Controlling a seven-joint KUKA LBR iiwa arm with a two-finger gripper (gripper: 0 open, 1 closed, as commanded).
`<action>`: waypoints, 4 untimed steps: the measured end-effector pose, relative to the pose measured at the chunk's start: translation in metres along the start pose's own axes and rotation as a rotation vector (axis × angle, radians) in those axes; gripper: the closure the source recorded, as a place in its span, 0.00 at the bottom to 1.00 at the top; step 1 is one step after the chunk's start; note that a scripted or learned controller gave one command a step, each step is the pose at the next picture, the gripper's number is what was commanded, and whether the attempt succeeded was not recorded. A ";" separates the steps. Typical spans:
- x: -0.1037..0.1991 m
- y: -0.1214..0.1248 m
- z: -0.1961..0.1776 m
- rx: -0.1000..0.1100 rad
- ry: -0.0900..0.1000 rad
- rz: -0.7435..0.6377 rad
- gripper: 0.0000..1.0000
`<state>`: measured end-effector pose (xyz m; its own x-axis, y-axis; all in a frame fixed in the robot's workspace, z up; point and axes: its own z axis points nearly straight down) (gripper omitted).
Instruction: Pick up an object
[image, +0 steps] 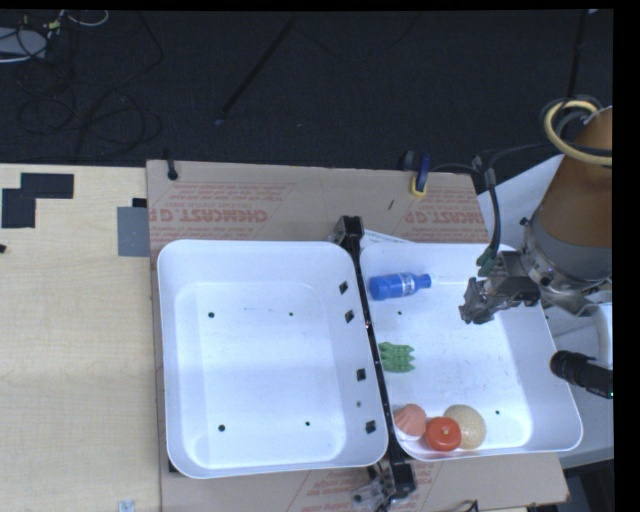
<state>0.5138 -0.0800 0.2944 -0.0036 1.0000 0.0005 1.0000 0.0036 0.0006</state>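
Note:
The right bin (540, 400) holds a blue bottle (398, 286) lying on its side near the far left wall, a small green object (396, 357) by the divider, and at the front a pink item (409, 419), a red round one (442, 433) and a beige round one (466, 424) close together. My gripper (478, 308) hangs over the right part of this bin, well right of the bottle. Nothing shows between its fingers.
The left bin (180, 300) sits beside the right one, joined by a black divider (362, 340). Cardboard (260, 200) lies under both bins. A black cylinder (585, 372) juts in at the right edge. Cables trail from the arm above the gripper.

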 end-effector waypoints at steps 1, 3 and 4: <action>-0.064 -0.032 0.023 0.007 -0.002 0.011 1.00; -0.084 -0.005 0.004 -0.001 -0.001 0.001 1.00; -0.094 0.039 0.048 0.004 -0.001 0.000 1.00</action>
<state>0.5537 -0.1733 0.2468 -0.0037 1.0000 -0.0002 1.0000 0.0037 -0.0032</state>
